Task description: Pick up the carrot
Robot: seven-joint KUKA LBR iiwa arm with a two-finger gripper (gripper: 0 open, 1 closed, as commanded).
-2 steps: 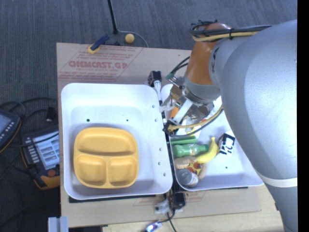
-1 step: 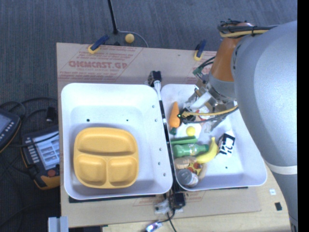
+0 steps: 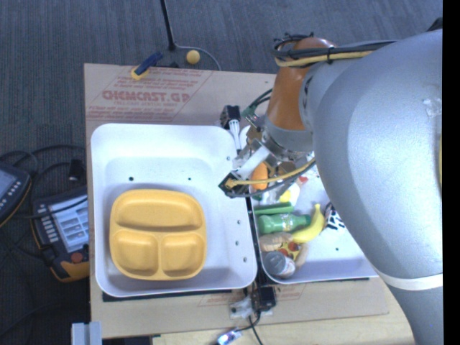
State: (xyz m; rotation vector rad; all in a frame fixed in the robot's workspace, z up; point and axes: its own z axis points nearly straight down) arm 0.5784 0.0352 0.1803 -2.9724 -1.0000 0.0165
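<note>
My arm hides most of the right bin. The gripper sits over the divider just beside the left bin; finger state, can't tell. An orange bit, likely the carrot, shows at the gripper; its axis is unreadable. Banana and green bottle lie below it.

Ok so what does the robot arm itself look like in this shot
The arm is a fat, rounded grey shell, smooth and glossy. Above the wrist it narrows into an orange band. Dark cables loop over the top of that band and run back along the arm. The gripper below is a tangle of small black and white parts with thin wires.
</note>
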